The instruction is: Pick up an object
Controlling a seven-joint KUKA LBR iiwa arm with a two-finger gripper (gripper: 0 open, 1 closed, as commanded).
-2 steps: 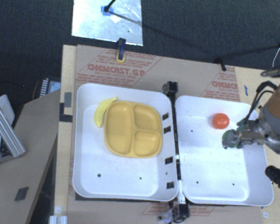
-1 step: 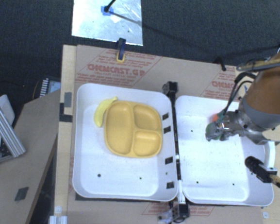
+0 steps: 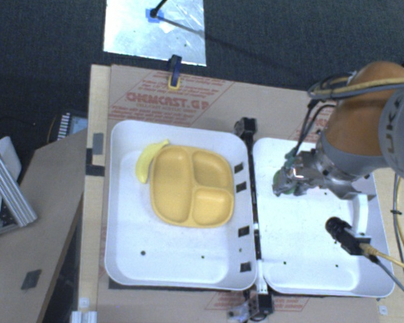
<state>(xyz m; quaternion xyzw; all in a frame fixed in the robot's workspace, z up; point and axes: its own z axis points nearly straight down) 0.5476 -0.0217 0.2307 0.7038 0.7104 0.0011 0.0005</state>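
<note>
Plate (image 3: 189, 186), yellow with three compartments, lies in the left bin (image 3: 120, 255), touching a banana (image 3: 148, 159) at its far left edge. The end effector (image 3: 284, 183) hangs over the right bin (image 3: 305, 272), near the divider; whether it is open or closed cannot be told. A good grasp likely means crossing left and approaching the banana or plate rim squarely.

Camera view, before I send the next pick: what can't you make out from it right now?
- Gripper: fingers too small and blurred, partly under the wrist, so whether anything is held is unclear.
- Banana: its right side is hidden behind the yellow divided plate.
- Right bin: its upper part is covered by the arm.
- Arm: cut off by the view's right edge.
</note>
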